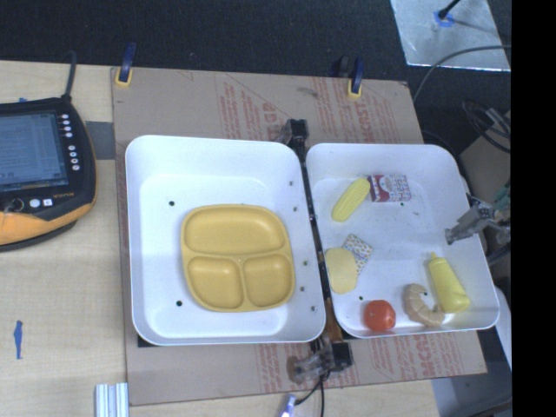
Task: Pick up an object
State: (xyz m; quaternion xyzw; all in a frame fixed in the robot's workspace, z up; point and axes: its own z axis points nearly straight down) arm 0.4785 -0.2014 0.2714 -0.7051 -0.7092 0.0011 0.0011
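Your end effector [473,222] sat at the right rim of the right white bin [434,156], its fingers spread apart with nothing between them. In that bin you had a yellow corn cob [350,198], a red-and-white packet [387,188], a yellow mustard bottle [446,283], a red tomato [379,315] and a tan croissant [421,306]. The left white bin [156,233] held a yellow divided plastic plate [236,256].

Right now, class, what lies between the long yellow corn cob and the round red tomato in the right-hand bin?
In the camera view, between the yellow corn cob and the red tomato lie a small grey patterned packet and a pale yellow rounded piece.
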